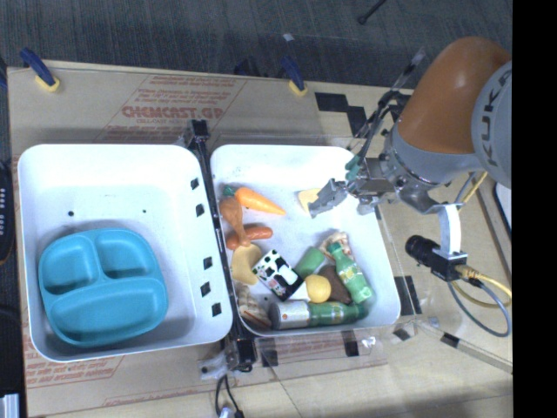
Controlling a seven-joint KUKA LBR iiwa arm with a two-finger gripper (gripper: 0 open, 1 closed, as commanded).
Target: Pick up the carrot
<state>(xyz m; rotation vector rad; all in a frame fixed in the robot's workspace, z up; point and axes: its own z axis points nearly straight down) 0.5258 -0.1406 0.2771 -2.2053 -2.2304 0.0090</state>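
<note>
Viewpoint: we look down from above the bench [261, 90], at a slant.
Range: we sit far enough back to take in both bins [113, 168].
Arm side: the arm [452, 103] enters right of the bins.

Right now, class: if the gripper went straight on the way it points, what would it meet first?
Probably the yellow wedge just beyond the gripper; the carrot lies farther along. Height is unclear.
</note>
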